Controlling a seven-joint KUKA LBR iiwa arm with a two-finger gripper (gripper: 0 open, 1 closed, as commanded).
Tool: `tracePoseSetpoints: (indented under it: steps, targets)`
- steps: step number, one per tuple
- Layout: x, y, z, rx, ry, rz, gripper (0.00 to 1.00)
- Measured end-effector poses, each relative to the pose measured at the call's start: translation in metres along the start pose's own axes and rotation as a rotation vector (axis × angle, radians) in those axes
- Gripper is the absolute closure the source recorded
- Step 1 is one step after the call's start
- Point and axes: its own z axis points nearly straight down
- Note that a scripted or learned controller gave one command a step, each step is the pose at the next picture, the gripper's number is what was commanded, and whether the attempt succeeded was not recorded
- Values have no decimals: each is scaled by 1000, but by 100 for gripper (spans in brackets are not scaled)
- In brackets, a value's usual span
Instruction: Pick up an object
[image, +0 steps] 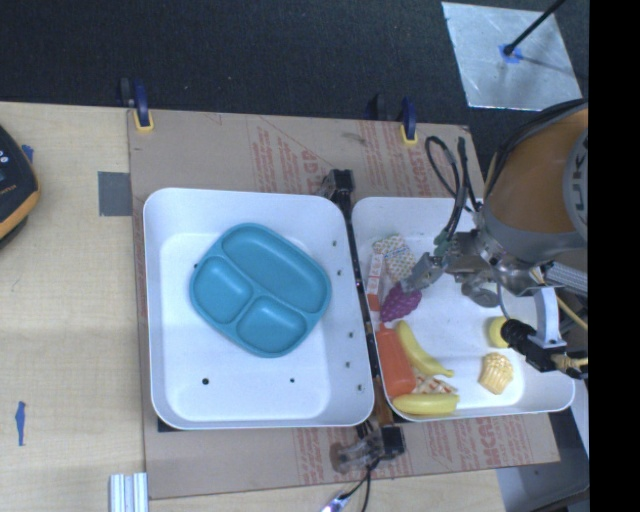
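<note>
The right bin holds several toy foods. A purple bunch of grapes lies by its left wall, with a pale chequered packet just behind it. A yellow banana and an orange-red block lie nearer the front. My gripper hangs low over the bin, just right of and behind the grapes, beside the packet. I cannot make out anything held in it.
A blue divided plate lies in the left bin. A second banana, a corn cob and a small yellow fruit sit along the right bin's front and right side. The arm and its cables cover the bin's back right.
</note>
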Motion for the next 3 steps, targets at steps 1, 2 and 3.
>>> tracePoseSetpoints:
  steps: [1,2,3]
  targets:
    - [-20,19,93,2,-1,-1,0]
    - [-21,19,83,3,-1,-2,100]
    - [29,12,0,0,1,0,100]
